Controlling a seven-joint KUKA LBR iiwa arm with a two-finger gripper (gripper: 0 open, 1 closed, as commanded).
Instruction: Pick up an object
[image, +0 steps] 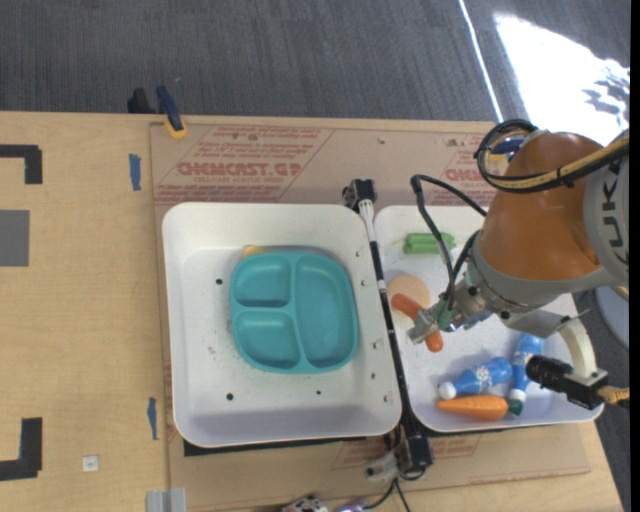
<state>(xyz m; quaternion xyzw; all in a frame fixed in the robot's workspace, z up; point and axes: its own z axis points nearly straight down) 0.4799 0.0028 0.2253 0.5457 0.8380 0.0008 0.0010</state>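
Low over right bin (560, 415), arm (540, 220) angled leftward.

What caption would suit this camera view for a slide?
The gripper hovers low in the right bin near a small orange piece; a teal divided plate lies in the left bin.

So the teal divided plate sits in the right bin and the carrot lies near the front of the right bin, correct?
Not quite. The camera view shows the teal divided plate in the left bin, not the right one. The rest holds: the carrot lies near the front of the right bin, beside a blue bottle.
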